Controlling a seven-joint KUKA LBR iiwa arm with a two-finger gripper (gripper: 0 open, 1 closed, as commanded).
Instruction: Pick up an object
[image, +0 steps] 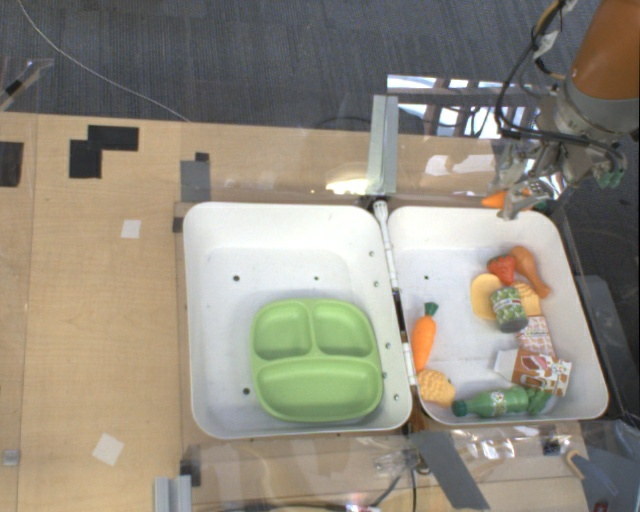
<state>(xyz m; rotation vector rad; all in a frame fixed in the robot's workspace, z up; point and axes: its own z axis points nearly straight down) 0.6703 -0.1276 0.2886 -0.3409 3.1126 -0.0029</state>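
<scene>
Slanted overhead view of both bins (300, 225)

The right bin (440, 255) has bare floor across its far left part and middle, open from above. Its right side and near edge are crowded: a can (509, 308), a carton (540, 362), a green bottle (497, 403) and a carrot (424, 337) by the divider. In the left bin (215, 250), a green plate (316, 359) fills the near middle.

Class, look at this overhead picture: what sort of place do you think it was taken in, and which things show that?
Probably a robotics lab test bench: a robot arm reaches over two white bins, one holding a green divided plate, the other toy foods such as a carrot.
</scene>
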